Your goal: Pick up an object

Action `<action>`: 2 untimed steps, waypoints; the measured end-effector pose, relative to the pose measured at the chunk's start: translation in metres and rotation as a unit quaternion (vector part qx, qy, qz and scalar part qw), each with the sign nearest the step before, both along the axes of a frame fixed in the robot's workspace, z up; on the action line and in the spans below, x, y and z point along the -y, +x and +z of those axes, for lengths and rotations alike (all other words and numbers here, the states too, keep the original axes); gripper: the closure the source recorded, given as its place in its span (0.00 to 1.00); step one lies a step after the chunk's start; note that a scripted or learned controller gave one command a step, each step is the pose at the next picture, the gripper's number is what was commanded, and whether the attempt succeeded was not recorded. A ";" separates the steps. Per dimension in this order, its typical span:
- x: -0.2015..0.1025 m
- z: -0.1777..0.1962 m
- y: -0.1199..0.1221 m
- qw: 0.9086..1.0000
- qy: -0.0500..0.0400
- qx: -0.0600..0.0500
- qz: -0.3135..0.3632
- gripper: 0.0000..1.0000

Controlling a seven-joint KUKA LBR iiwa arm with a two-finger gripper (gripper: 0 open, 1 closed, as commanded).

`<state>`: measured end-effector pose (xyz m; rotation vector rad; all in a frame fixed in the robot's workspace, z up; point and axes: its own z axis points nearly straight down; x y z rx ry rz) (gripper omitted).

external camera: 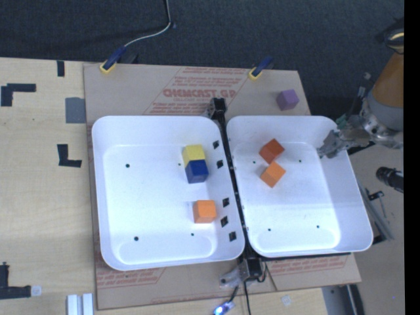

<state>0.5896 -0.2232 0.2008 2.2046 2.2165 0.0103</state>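
Gripper: the grey two-finger gripper (330,143) hangs over the right bin's upper right rim, holding nothing; whether it is apart or together cannot be told.
Nearest targets: two small orange blocks (272,174), corner to corner in the upper middle of the right white plastic bin (341,241).
Other blocks: a yellow cube (193,153) touching a blue cube (196,170), and an orange cube (205,210), in the left bin (108,195).
Handling: probably light, rigid, flat-faced; best pinched across opposite sides.
Hard to see: the fingertips blur against the rim; the arm is cut off at right.
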 end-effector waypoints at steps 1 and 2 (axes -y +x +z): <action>0.000 -0.076 -0.081 1.000 0.005 -0.014 -0.004 1.00; -0.014 0.202 0.011 1.000 -0.001 0.002 0.000 1.00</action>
